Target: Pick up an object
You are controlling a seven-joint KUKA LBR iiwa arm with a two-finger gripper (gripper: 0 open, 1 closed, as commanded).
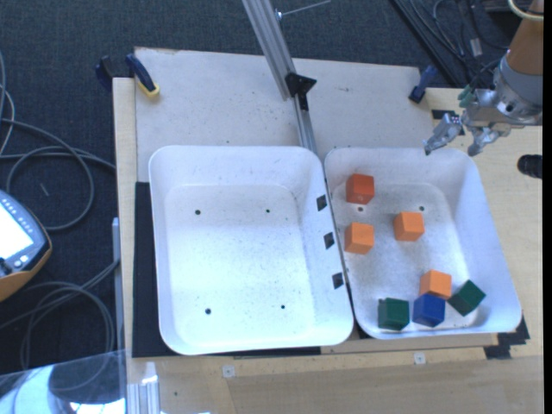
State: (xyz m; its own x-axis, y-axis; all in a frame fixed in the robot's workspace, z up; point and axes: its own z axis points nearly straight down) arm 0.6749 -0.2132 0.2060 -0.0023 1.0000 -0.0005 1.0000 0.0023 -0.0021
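Seven small matte cubes lie in the right bin (483, 231): four orange cubes (360, 187), two green cubes (393, 312) and one blue cube (429, 310), the last three clustered at lower right. The tool (461, 140), fingers apart and holding nothing, hovers over the bin's upper right rim. The left bin (172, 171) is smooth white plastic with rounded corners.

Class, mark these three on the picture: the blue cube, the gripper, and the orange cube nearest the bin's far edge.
blue cube (429, 310): camera view, on its top face.
gripper (459, 140): camera view, midway between its fingertips.
orange cube nearest the far edge (360, 188): camera view, on its top face.
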